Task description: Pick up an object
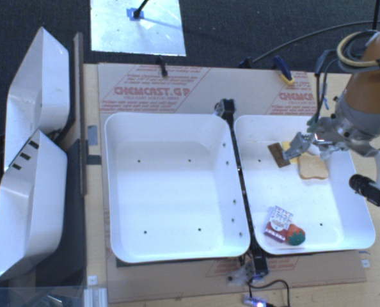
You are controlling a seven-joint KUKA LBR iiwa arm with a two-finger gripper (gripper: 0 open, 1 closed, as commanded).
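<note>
My gripper (308, 147) hangs over the far part of the right bin (343, 219). Right below and beside it lie a slice of toast (313, 169), a small brown bar (278, 154) and a bit of something yellow (293, 158). Whether the gripper touches any of them is hidden from this angle. Near the bin's front edge sit a red and white packet (277, 223) and a red strawberry (295, 235), well apart from the gripper.
The left bin (171, 184) lies beside the right one, with a dark divider (238, 171) between them. Two more white bins (30, 165) lean at the far left. The arm's cables (350, 47) loop at the upper right.
</note>
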